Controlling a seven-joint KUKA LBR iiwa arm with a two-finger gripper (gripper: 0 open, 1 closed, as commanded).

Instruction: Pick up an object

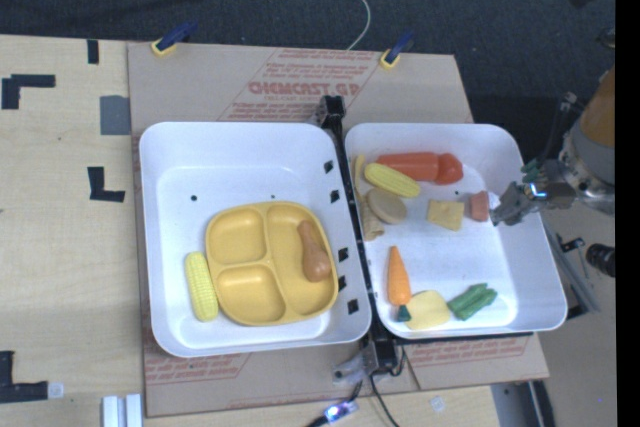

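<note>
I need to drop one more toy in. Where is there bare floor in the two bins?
Left bin: bare strip behind the yellow plate. Right bin: bare patch between the cheese cube, carrot and green beans. Its back-left corner, around the corn, is crowded.

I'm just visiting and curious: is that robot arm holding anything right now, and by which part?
Nothing shows in its grip. The end effector sits at the right bin's right rim, next to a small pink piece; contact can't be told.

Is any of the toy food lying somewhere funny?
One piece, maybe. A yellow corn cob lies on the left bin's floor, beside the yellow divided plate rather than on it, while the sausage sits in a plate compartment. Nothing looks spilled or broken.
</note>
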